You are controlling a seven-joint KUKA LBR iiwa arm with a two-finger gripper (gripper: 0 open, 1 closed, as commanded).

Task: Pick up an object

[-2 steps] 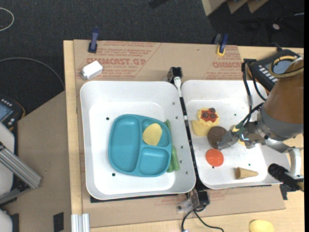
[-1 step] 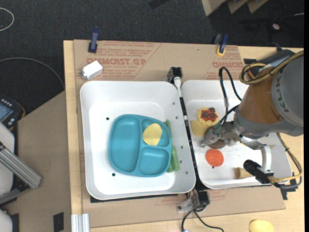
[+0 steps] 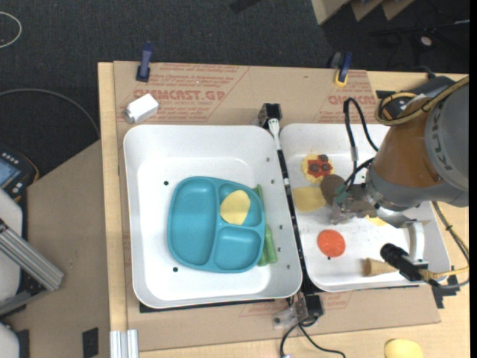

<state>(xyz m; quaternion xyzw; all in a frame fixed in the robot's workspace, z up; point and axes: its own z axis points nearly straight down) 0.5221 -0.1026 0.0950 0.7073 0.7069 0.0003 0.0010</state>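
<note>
Camera view: arm (image 3: 417, 162) hides jaws over right bin (image 3: 328, 274); their state cannot be told.

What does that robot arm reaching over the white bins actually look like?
The arm is thick and rounded, grey metal with a broad orange band above the wrist. Black cables loop alongside it. It narrows to a small dark metal gripper over the right bin.

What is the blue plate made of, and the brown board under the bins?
The blue plate looks like smooth molded plastic: even color, soft sheen, rounded compartments. The brown board looks like matte cardboard, judging by its flat tan face with red printing. The bins seem glossy white plastic.
</note>
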